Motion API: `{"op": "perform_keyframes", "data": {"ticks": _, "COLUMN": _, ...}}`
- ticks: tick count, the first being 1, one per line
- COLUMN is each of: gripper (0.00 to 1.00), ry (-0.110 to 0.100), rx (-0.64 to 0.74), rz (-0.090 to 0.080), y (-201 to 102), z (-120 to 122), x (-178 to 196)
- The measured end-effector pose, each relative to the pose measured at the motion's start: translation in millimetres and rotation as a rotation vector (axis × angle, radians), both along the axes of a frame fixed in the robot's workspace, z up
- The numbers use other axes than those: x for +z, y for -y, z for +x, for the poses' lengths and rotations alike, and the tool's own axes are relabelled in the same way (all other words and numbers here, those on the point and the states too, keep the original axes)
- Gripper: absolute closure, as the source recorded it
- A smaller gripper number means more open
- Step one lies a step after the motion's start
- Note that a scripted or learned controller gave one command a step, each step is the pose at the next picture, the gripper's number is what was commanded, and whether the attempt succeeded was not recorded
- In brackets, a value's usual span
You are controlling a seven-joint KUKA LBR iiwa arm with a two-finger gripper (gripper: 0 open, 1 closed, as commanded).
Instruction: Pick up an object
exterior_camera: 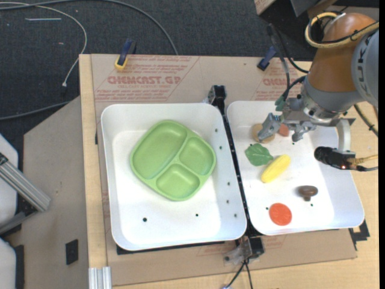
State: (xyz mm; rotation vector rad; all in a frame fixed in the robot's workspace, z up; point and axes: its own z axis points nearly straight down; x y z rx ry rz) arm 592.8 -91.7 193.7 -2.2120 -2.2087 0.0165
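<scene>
"CHEMCAST GP" printed red on board (pixel 144 80).

Single fixed camera above bench (pixel 90 161), looking down at slant. Mid-distance: both white bins fully in frame, left bin (pixel 120 221) centre-left, right bin (pixel 337 209) centre-right. Arm (pixel 343 47) enters from upper right of frame. Dark floor along top.

We see our grey arm (pixel 367 59) reaching in from the right side. It has an orange band (pixel 340 53) just above the wrist, and a yellow cable loops over the top of it. The wrist bends down and points to the left. At its end is our hand (pixel 283 127), a small grey metal part held low. Its two fingers point down and to the left, a little apart.
</scene>
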Motion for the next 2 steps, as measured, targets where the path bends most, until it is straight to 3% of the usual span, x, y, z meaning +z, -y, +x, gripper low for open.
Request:
{"op": "perform_keyframes", "data": {"ticks": 1, "gripper": 0.0, "ry": 0.011, "rx": 0.002, "rz": -0.002, "y": 0, "z": 2, "x": 6}}
{"op": "perform_keyframes", "data": {"ticks": 2, "gripper": 0.0, "ry": 0.009, "rx": 0.002, "rz": -0.001, "y": 1, "z": 3, "x": -57}}
